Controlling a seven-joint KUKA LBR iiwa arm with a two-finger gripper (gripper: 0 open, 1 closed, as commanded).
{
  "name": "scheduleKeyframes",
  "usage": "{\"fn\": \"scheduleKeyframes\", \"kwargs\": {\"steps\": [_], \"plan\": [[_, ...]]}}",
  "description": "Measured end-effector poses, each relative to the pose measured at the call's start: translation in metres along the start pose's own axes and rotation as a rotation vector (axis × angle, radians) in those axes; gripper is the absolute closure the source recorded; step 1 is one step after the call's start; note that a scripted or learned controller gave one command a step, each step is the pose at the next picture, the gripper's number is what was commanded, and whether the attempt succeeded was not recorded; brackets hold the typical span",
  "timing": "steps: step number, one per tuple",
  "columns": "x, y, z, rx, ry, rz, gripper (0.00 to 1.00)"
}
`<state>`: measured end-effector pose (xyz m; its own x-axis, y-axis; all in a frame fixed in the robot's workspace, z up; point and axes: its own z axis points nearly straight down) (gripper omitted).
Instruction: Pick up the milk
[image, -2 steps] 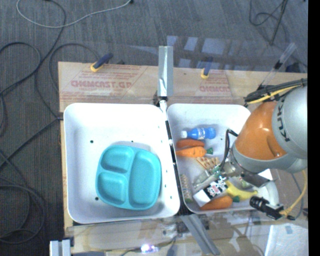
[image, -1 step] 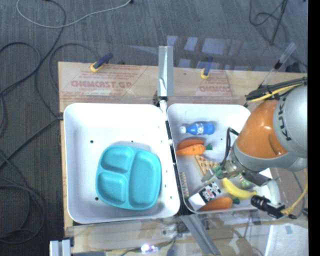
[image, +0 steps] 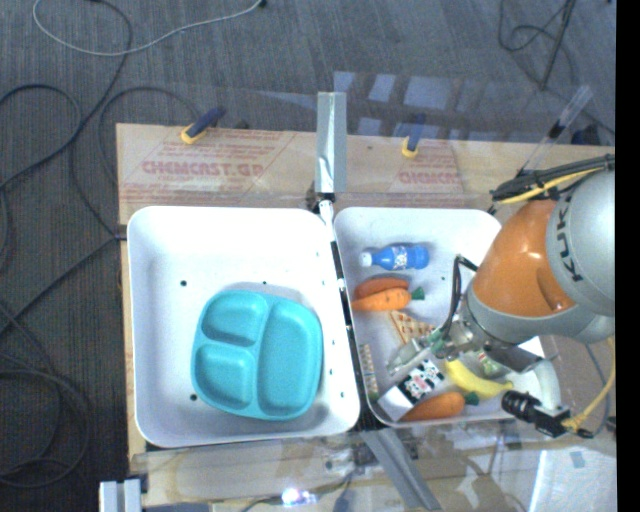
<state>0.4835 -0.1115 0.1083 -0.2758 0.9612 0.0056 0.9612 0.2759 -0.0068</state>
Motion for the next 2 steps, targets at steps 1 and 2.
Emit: {"fn": "scheduleKeyframes", "kwargs": {"steps": [1,2], "plan": [[-0.001,0.003,0.018,-0.012,-0.012,-0.203,0.0],[0.023,0.013,-0.074,-0.003,-0.006,-0.217,0.0]]}}
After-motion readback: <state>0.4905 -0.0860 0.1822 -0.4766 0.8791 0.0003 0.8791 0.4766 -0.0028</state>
